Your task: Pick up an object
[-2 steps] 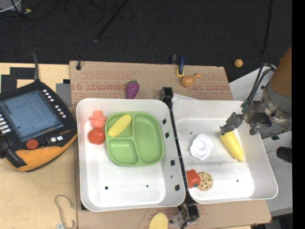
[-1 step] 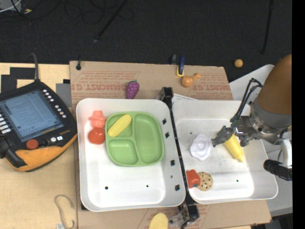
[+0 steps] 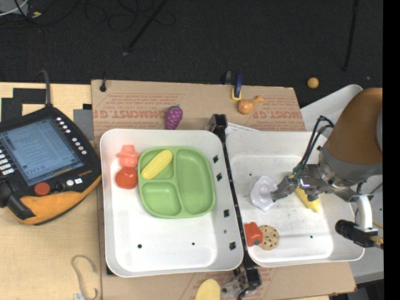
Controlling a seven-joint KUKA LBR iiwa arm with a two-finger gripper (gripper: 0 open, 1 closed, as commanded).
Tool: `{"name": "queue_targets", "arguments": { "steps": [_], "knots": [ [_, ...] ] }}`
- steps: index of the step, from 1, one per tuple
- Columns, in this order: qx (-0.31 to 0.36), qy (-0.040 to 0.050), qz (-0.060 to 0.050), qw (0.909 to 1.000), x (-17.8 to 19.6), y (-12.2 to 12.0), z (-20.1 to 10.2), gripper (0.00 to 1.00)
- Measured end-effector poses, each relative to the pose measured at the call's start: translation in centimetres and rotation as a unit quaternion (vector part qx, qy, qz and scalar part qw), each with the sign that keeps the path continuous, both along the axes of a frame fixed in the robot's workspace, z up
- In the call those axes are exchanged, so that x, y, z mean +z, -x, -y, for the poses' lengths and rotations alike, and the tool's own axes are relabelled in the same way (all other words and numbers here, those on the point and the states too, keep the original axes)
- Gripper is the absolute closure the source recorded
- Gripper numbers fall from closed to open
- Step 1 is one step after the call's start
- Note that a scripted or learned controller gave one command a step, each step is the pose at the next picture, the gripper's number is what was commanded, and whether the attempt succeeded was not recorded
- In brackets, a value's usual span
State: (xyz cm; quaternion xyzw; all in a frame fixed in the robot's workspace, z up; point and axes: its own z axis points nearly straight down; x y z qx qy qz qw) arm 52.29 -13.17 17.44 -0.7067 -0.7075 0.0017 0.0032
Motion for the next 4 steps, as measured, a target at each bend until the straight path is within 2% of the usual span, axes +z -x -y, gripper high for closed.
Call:
{"name": "queue_targets", "arguments": {
  "steps": [1,2,3,4],
  "knots": [
    [0.000,-0.0005,-0.001,1.0000,-5.8,0.5,-1.1,0.00],
    [0.000,0.0002,0.001,1.0000,-8.9,0.5,-1.4,0.00],
    [-0.004,0.0001,0.002,1.0000,-7.6,0.5,-1.2,1.00],
    [-0.001,0.0008,0.004,1.0000,-1.7,0.8,-1.8,1.00]
  ]
}}
